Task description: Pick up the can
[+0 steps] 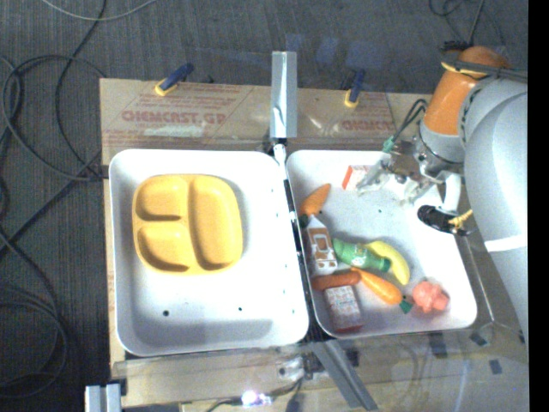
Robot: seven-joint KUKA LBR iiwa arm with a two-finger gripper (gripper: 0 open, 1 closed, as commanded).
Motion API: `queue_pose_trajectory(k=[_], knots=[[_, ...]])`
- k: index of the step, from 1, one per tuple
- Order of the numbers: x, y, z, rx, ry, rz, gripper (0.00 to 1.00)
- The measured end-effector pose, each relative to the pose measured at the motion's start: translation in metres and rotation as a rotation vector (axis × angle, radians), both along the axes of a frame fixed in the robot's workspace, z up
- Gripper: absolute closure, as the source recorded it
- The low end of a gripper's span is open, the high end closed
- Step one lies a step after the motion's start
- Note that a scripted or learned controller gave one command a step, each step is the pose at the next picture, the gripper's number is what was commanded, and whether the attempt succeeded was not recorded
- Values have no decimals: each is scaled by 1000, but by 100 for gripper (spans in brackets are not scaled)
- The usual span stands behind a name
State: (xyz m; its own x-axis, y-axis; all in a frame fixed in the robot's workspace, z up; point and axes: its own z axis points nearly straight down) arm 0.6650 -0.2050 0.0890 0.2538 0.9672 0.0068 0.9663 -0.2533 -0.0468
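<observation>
Two bins (129, 230), one can (343, 307) (lying flat), two carrots (314, 200)

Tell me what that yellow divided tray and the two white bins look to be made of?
The yellow divided tray looks like moulded plastic with a smooth, slightly glossy finish: rounded compartments, even colour, soft highlights. The left white bin and right white bin also look like plastic, thin-walled with rounded corners and a faint sheen, though the picture leaves it open.
</observation>
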Motion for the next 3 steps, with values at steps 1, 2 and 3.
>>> queue_pose_trajectory(k=[1,2,3], knots=[[-43,60,-1,-22,-48,-10,0],[-12,14,-1,-11,-27,-44,0],[-3,1,0,-3,23,-250,0]])
